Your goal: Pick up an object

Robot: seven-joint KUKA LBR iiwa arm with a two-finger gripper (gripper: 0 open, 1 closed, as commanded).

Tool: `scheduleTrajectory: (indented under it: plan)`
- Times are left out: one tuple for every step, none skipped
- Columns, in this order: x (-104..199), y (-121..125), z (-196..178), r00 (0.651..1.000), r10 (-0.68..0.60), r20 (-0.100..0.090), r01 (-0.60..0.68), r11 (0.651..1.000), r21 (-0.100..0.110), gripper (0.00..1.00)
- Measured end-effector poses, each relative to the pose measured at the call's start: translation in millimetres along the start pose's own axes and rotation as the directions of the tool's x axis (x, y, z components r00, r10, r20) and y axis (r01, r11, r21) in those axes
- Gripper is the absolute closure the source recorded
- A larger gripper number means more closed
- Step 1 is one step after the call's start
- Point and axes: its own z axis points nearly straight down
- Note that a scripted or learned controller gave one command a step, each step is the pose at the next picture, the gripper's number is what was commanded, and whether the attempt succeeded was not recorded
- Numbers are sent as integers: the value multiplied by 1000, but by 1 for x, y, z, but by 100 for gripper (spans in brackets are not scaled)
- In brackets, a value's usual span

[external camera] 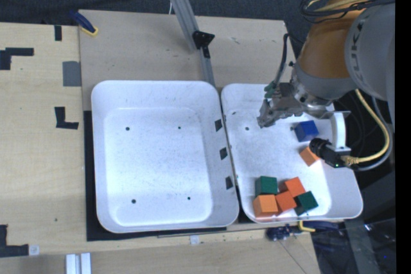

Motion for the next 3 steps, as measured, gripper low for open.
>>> scheduleTrajectory:
  plan:
    - [38, 17, 5, 1000, 6, 3, -6, 1000, 2, 100]
    - [90, 40, 15, 1000, 1, 2, -1, 1000, 1, 100]
    - [133, 66, 4, 1000, 1, 1, -1, 1000, -1, 100]
